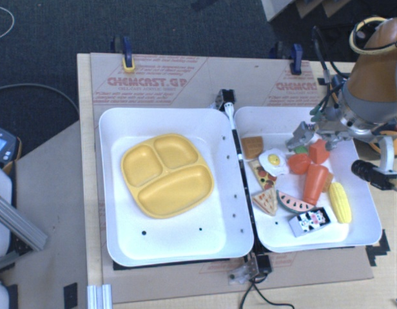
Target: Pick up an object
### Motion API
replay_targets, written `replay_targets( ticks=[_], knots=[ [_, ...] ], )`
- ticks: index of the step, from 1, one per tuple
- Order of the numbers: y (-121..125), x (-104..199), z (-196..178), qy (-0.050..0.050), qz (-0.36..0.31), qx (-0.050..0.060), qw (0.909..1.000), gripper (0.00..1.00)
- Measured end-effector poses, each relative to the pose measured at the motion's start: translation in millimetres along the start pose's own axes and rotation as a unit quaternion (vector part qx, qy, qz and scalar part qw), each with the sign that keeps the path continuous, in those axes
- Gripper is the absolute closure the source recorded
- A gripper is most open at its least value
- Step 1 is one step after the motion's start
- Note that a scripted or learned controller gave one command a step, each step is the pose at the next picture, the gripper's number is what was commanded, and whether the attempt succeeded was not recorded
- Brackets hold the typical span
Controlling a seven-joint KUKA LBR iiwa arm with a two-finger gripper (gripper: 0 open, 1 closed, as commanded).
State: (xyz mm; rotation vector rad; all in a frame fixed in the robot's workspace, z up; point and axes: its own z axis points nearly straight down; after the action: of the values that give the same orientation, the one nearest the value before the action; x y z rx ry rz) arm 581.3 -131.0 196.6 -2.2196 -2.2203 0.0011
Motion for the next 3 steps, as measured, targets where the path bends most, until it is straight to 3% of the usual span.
replay_targets(
  ticks=[1, 2, 3],
  knots=[
    [5.9, -34.7, 110.6, -0.001, 0.002, -0.003, 1.0000, 0.00],
    [7.3, -34.1, 96.6, -0.002, 0.001, -0.006, 1.0000, 1.00],
    [46.1, 26.9, 108.2, -0.002, -0.003, -0.008, 1.0000, 1.00]
  ],
)
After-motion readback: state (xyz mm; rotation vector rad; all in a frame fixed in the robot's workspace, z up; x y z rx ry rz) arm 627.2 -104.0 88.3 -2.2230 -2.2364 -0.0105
